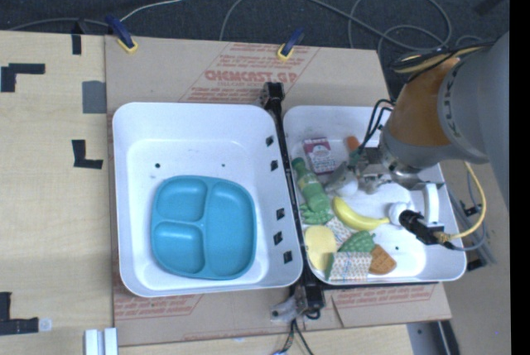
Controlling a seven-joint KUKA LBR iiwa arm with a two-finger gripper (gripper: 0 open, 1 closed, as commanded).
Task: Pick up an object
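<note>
Cardboard covers the desk [248,76] under two bins; over the right bin [431,266], the claw [358,173] hovers near the banana [360,215], apparently approaching, grip state untellable, needing descent next.

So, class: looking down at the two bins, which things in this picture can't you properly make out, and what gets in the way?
- End effector: in the camera view, the arm's wrist covers it, so its fingers can't be read.
- Right bin: its far right part lies under the arm.
- Small box: label too small to read.
- Pile beside the banana: pieces overlap, some too blurred to name.
</note>
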